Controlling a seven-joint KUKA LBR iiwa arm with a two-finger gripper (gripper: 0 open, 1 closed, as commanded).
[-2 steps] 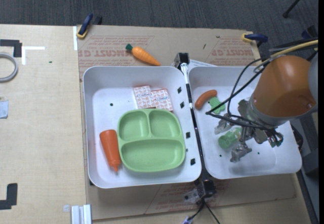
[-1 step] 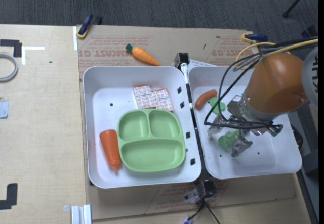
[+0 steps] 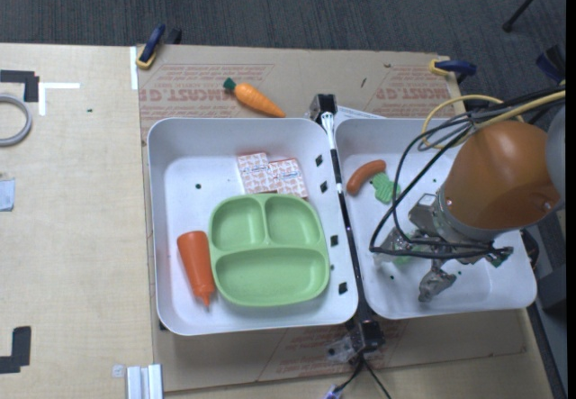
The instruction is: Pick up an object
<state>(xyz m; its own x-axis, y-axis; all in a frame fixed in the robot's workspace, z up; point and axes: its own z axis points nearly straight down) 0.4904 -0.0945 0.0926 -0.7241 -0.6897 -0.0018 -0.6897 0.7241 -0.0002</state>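
The grey two-finger gripper point(image 3: 436, 285) is hovering low in the right white bin point(image 3: 504, 294), grip state unreadable. The small orange-red sausage point(image 3: 365, 175) is lying near, at its eleven o'clock.

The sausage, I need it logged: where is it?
In the camera view the sausage lies in the right bin, upper left corner, beside a green item.

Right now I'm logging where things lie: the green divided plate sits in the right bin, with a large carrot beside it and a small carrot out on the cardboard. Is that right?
Not quite. The camera view shows the green divided plate in the left bin, not the right one. The large carrot does lie beside it, and the small carrot is out on the cardboard.
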